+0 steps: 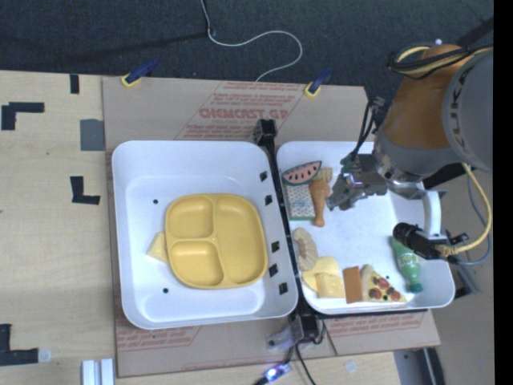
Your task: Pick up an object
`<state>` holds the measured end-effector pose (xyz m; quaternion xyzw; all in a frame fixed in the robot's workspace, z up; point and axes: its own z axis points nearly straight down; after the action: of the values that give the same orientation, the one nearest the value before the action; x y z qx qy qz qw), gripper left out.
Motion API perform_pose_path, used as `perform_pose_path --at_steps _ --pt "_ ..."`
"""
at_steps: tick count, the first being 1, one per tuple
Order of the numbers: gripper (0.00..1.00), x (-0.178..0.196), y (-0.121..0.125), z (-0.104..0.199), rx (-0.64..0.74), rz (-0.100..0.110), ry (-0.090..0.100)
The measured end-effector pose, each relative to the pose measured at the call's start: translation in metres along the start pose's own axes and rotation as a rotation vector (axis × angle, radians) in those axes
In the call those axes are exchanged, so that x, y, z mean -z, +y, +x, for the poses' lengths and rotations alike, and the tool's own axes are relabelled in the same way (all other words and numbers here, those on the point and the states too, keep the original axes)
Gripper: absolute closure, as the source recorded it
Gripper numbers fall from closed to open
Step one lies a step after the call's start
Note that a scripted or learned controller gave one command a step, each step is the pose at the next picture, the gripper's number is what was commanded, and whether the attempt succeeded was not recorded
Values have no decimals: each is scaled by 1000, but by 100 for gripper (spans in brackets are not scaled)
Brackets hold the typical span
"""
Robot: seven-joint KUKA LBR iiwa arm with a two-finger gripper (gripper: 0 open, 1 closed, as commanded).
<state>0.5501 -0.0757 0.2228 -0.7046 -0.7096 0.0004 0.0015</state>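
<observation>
One drumstick (321, 198) beside pincer (343, 196)

Bench surface and surroundings, viewed from above.
A cardboard sheet (240, 111) with red print is lying at the frame's centre, with blue-and-yellow clamps (140, 73) gripping its upper edge at left and right. A light wood-grain benchtop (48, 239) bearing black tape marks (80, 189) is occupying the left side. Dark carpet (104, 14) is spanning the top, with a thin white cable (256, 38) looping across it.
</observation>
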Motion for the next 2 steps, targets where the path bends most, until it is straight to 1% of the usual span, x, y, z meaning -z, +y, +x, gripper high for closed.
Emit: perform_pose_path --at_steps 1,2 --pt "100 -9 -9 23 -4 1 -2" --pt "100 -7 -5 25 -5 -1 -1"
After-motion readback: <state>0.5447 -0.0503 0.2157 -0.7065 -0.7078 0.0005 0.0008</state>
